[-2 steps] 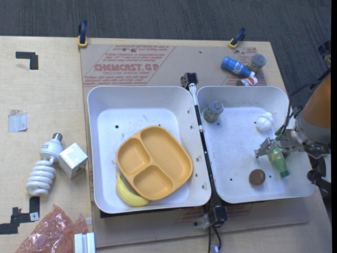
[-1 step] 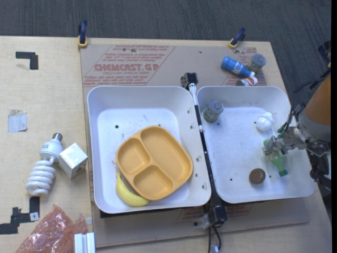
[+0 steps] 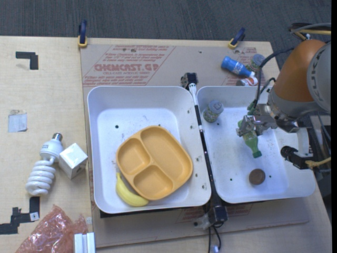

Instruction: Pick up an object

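Camera view: the tool (image 3: pixel 249 126) sits over the right bin (image 3: pixel 231 186), near its far right side. A green bottle (image 3: pixel 253 143) hangs tilted directly beneath it, its upper end between the closed fingers. A brown disc (image 3: pixel 257 177) lies nearer the bin's front edge. The left bin (image 3: pixel 100 141) holds a yellow tray (image 3: pixel 154 162) over a banana (image 3: pixel 128 193).

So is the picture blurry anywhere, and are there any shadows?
In the camera view, the tray, banana and bulb look sharp; the gripper and the green thing at it look a bit smeared. Light is even, with soft shadows under the tray and beside the bulb.
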`<state>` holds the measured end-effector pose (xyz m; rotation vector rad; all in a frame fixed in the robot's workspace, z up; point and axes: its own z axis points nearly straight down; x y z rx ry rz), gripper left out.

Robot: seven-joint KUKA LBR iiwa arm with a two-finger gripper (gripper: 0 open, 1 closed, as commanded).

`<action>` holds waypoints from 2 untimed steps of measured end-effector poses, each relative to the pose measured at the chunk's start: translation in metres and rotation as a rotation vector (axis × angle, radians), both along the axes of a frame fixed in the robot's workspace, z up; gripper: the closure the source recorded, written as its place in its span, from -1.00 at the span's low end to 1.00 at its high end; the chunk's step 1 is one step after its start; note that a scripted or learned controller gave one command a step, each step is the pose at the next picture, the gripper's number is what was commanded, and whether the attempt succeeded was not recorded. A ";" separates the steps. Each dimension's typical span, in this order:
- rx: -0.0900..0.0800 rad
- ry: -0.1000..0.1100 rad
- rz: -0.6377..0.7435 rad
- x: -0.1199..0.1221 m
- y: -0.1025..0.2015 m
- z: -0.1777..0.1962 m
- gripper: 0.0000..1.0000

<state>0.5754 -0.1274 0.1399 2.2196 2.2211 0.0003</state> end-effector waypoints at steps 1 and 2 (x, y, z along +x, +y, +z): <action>-0.001 0.000 0.002 0.023 0.047 0.133 1.00; -0.001 0.001 0.001 0.062 0.101 0.186 1.00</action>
